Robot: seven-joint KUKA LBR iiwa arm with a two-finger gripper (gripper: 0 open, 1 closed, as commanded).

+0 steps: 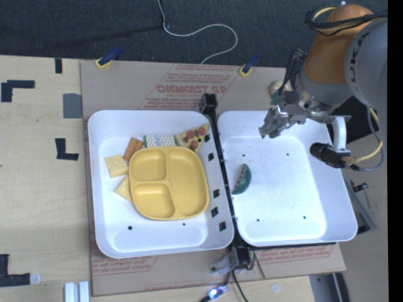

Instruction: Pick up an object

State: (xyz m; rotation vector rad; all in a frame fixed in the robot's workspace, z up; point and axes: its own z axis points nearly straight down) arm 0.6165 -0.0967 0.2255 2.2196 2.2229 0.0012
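You had a pale wooden bench (38,187) marked with black tape, a brown cardboard sheet (182,87) clipped over it, and dark carpet (75,11) behind, crossed by a thin white cable (201,30). In the left shallow white bin (107,231) lay a yellow plastic divided plate (169,182), with flat toy food pieces (126,156) tucked along its upper and left edges. In the right shallow white bin (327,225), a small green watermelon-slice toy (242,178) rested near the left wall, its long axis running roughly top to bottom, tilted slightly, curved rind facing right. The two-finger gripper (272,126) hung over that bin's upper edge, well apart from the slice; you could not tell its opening.
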